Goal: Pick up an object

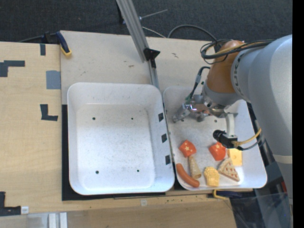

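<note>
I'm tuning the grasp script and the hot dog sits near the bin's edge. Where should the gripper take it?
Grip the hot dog across its narrow middle, coming straight down. It lies flat and slanted at the right bin's front left, so turn the gripper crosswise to it; the wall probably crowds its lower end.

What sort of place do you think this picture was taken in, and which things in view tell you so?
Most likely a robotics lab set up for grasping trials. A grey robot arm with a gripper reaches over two white bins, the right one holding toy food such as a sausage and corn; cables trail behind.
</note>
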You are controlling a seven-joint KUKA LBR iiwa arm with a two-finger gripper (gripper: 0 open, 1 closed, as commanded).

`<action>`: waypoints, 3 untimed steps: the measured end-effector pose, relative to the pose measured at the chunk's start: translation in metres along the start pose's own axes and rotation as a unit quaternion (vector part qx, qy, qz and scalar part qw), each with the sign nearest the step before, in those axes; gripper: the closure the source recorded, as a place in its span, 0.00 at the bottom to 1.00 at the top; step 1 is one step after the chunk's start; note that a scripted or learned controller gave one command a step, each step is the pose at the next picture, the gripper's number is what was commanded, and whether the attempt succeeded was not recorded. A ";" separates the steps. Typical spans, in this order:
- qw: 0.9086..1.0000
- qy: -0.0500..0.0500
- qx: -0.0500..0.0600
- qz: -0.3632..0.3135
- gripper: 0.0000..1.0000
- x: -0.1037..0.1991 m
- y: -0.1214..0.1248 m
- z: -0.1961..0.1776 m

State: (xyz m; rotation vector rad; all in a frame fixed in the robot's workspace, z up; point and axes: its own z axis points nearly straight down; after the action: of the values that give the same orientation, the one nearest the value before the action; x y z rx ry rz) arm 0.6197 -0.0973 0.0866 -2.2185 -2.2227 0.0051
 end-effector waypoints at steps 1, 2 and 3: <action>1.000 0.001 0.000 -0.001 1.00 0.001 0.000 -0.011; 1.000 0.001 -0.003 0.000 1.00 0.006 -0.002 -0.055; 1.000 0.001 -0.004 0.000 1.00 0.014 -0.005 -0.113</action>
State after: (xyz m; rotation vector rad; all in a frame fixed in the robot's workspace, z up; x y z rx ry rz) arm 0.6148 -0.0833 0.2000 -2.2210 -2.2269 -0.0050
